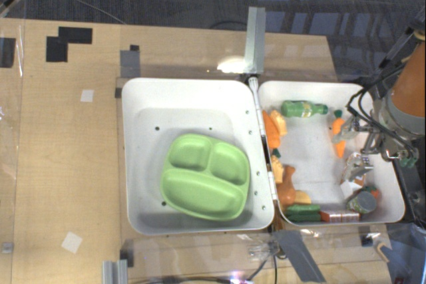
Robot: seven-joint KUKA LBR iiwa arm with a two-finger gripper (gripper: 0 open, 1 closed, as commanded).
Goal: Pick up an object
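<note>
Pale wooden bench (60, 163) bearing two smooth white plastic bins; a glossy green three-compartment plate (206, 176) in the left bin (140, 143). Gripper (356, 169) low over the right bin (313, 149), finger state impossible to tell, near small orange pieces (339, 136) and a green bottle (303, 108), label unreadable.

1. I'm looking at a light wooden bench (66, 163) that is carrying two white bins side by side.
2. The left bin (143, 110) and right bin (313, 143) are touching along their inner rims.
3. Black patches (66, 42) are sitting on the bench's far left.
4. Small pale squares (87, 96) are lying left of the bins.
</note>
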